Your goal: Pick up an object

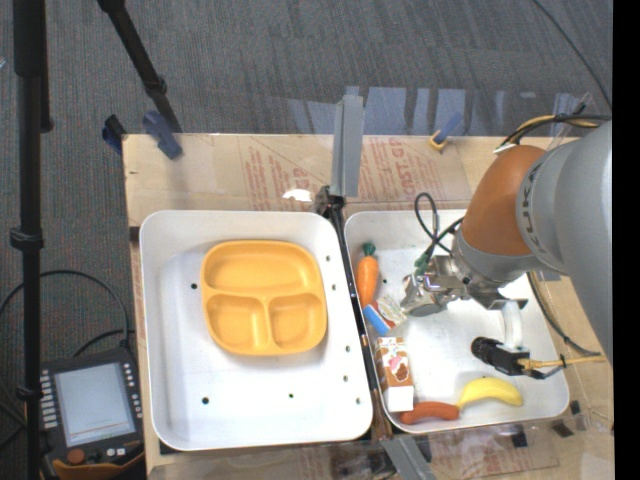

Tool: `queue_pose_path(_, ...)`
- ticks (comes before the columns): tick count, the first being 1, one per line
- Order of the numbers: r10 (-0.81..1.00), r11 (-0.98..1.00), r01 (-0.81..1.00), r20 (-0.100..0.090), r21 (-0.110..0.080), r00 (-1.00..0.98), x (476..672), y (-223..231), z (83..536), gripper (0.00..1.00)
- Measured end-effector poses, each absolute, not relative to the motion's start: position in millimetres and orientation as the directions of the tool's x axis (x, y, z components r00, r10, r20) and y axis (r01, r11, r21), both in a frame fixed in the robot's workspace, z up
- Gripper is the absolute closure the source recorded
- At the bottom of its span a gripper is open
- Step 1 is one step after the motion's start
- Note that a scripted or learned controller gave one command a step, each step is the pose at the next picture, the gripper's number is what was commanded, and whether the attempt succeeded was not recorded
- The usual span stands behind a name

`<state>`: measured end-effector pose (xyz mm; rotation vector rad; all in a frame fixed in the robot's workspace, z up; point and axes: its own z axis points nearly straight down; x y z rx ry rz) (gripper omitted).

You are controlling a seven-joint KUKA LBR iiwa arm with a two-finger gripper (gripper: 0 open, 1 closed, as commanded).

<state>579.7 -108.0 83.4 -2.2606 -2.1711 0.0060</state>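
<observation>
Yellow-orange divided plate (265, 296) lies in the left bin (170, 408). Along the right bin's (555, 383) left edge lie a toy carrot (367, 273), a blue piece (377, 320) and a snack box (394, 368). The gripper (422, 298) hangs just right of the carrot; a banana (490, 392) lies near the front edge.

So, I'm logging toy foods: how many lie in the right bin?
3: a carrot along the left wall, a hot dog at the near edge, a banana beside it. The arm may hide more.
</observation>
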Motion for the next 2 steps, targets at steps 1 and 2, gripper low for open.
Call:
queue_pose_path(1, 0.997, -0.078, 0.997, -0.001, -0.006, 0.078, 644.6, -68.1, 183.6, 1.0)
queue_pose_path(2, 0.975, -0.224, 0.974, -0.002, -0.008, 0.224, 642.8, -70.3, 182.9, 1.0)
